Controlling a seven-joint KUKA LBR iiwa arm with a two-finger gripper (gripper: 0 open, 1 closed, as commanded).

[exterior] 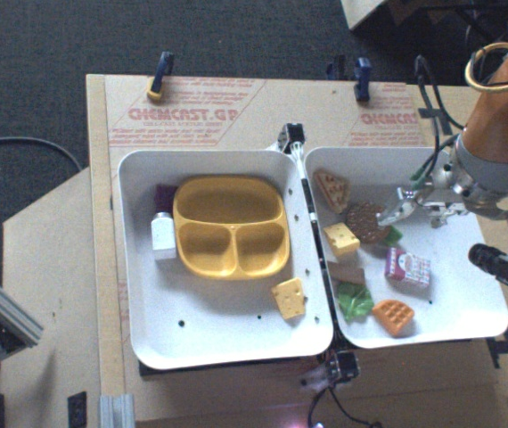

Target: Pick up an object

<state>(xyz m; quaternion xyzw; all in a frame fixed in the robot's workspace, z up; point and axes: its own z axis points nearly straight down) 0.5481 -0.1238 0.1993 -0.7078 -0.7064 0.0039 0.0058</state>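
Nearest the camera, at the front of the right shallow white bin (495,324), an orange toy waffle (394,316) lies beside a green leafy toy piece (355,304). Just behind them sit a dark brown flat block (348,273) and a pink-and-white toy carton (408,267) lying on its side. In the left shallow white bin (138,266), one yellow toy cheese wedge (289,298) rests near the front wall, just in front of a yellow three-compartment plastic tray (231,226). A small white bottle (163,235) touches the tray's left edge, with a dark purple item (165,193) tucked behind it.

Further back in the right bin, a second yellow cheese wedge (341,237) lies just beside a dark brown round toy patty (364,222), and a toy pizza slice (331,188) sits near the dividing wall. That makes two cheese wedges and one of each other toy, so the loose pieces are heaped mostly in the right bin, probably as stock for picking.

The two-finger gripper (400,209) hangs low over the right bin, its tips just at the patty's right edge, and a bit of green shows below them. Nothing can be seen between its fingers, and whether they stand apart or together cannot be told. The patty looks the likeliest target.

At the back of the bench, two blue clamps (159,74) (362,77) pin down its cardboard sheet (192,110), likely to stop it sliding.
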